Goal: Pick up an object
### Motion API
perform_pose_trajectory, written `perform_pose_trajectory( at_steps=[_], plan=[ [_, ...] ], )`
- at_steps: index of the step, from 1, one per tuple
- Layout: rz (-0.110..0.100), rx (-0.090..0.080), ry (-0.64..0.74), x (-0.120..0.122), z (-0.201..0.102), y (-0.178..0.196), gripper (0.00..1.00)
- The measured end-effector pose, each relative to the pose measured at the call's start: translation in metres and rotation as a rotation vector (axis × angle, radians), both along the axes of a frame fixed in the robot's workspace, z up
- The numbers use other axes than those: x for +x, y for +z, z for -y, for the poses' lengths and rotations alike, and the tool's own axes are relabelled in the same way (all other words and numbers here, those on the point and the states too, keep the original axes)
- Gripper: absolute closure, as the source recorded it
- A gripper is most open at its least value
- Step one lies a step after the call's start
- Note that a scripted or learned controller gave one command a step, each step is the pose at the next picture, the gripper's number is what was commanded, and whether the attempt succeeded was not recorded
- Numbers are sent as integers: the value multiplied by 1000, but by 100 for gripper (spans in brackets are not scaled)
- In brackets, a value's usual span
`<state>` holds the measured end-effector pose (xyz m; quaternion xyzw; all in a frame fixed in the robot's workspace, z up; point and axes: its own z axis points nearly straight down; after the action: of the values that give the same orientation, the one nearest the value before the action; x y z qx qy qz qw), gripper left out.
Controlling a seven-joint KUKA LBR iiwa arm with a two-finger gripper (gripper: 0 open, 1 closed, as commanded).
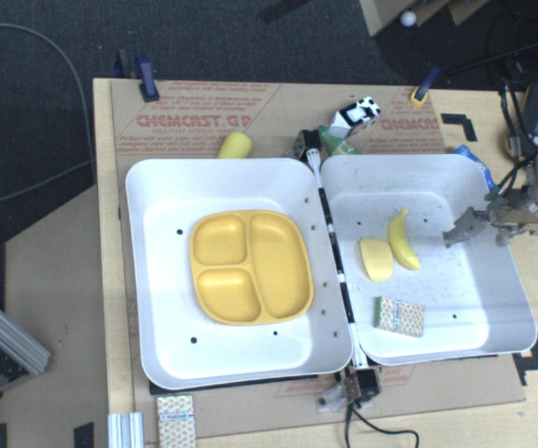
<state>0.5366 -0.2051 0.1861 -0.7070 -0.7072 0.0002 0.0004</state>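
Claw (458, 235): at the right side of the right bin (493, 329), low over the bin floor, reaching in from the right; too small and blurred to tell how its parts stand, and nothing is seen in its hold.
Banana (402, 241): lies on the right bin's floor, left of centre; its long axis runs roughly top to bottom in the view, tilted a little.
Pale yellow piece (375, 259): just beside the banana, on its left and lower side, touching or nearly so.
Patterned packet (400, 316): flat near the bin's front wall, apart from the other two.
Left bin (157, 278): holds a yellow divided plate (250, 267).
Key relation: the banana lies to the left of the claw at about the same depth, with bare floor between them; it looks the nearest pick, and a short leftward reach should bring the claw across its narrow width.
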Motion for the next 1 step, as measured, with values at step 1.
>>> perform_pose_trajectory(
  at_steps=[1],
  plan=[
    [1,0,1,4,-46,-102,0]
  ],
)
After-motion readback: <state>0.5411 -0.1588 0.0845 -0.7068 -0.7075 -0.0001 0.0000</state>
